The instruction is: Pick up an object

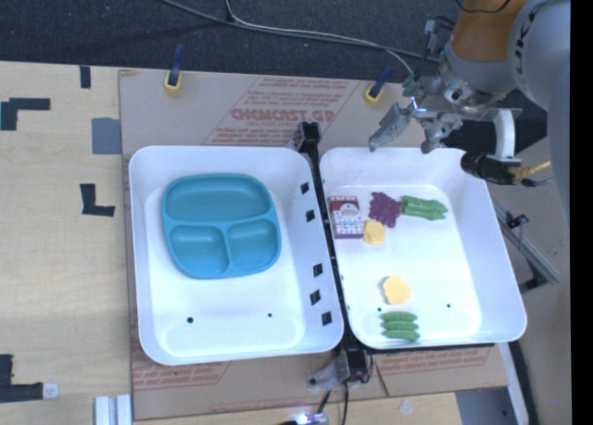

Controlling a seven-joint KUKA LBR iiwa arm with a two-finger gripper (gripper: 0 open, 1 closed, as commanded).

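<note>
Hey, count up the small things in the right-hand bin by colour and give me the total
Green: 2, a long green pea pod near the far side and a green pea pod near the front edge
Yellow: 2, a small yellow chunk and a round yellow piece
Purple: 1, a purple grape bunch
Red and white: 1, a small red and white carton
Total: 6

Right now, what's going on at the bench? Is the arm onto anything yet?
Not yet. The gripper hangs open above the far rim of the right bin, with nothing between its fingers. The small items lie untouched in that bin: a red and white packet, a purple piece, a green pod, two yellow pieces and a second green pod near the front. The left bin holds a blue divided tray. No pick has begun.
</note>
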